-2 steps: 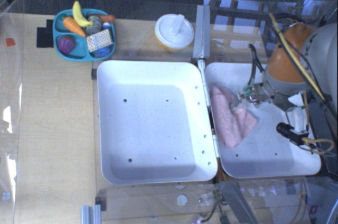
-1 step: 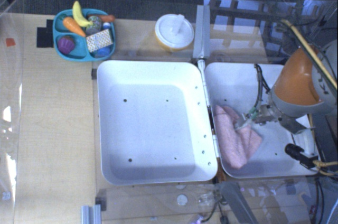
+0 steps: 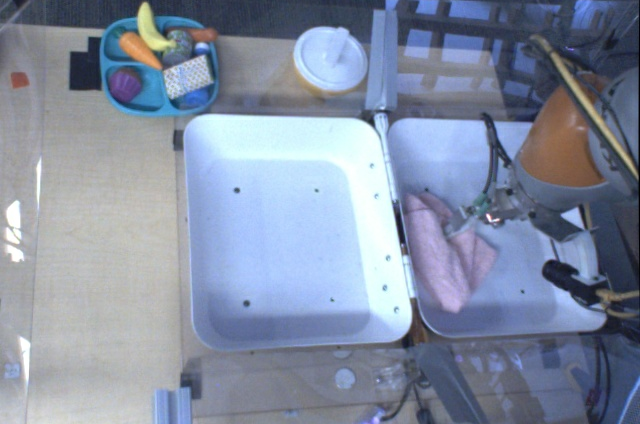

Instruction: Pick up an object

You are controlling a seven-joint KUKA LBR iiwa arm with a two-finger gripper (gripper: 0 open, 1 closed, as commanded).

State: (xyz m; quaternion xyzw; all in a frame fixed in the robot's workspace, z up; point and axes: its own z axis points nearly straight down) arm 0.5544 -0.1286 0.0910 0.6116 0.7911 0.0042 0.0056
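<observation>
A crumpled pink cloth (image 3: pixel 440 248) lies in the right bin (image 3: pixel 520 307), against its left wall. My gripper (image 3: pixel 472 217) reaches in from the right and hangs low over the cloth's upper right edge, its fingers touching or just above the fabric. The arm's orange band (image 3: pixel 562 144) sits above it on the right.
The left bin (image 3: pixel 290 232) stands beside the right one. At the back left a blue tray (image 3: pixel 125 102) holds toy food, and a white lidded cup (image 3: pixel 331 59) stands behind the bins. Cables and a metal frame (image 3: pixel 480 42) crowd the back right.
</observation>
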